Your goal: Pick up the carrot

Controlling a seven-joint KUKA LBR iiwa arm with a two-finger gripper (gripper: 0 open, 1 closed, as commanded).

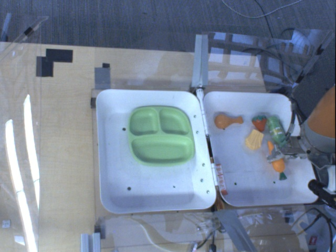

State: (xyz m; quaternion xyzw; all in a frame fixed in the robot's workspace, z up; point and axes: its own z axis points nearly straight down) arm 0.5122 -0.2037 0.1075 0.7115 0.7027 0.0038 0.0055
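One carrot (279, 166) lies in the right bin (247, 190), toward its 3 o'clock wall: orange body with a dark green tip pointing to about 5 o'clock. Its long axis runs roughly 11 to 5. The gripper (281, 152) sits right at the carrot's upper end, touching or just above it; from the gripper the carrot's body trails off toward 6 o'clock. The metal parts blur together here, so I cannot tell how wide the gripper stands, nor whether anything is caught in it. No hold on the carrot can be claimed.

Crowding matters. A green bottle (276, 130) lies just at 12 o'clock from the gripper, a strawberry-like piece (259, 123) beside it at 11, and a yellow wedge (254, 139) at 9 to 10 o'clock, near but apart from the carrot. A drumstick (227, 121) lies well apart at 10 o'clock. The left bin (113, 193) holds a green tray (160, 135).

Judgement: a grasp across the carrot's short axis, closing along 2 to 8 o'clock, suits best; the bin wall at 3 o'clock leaves little room.
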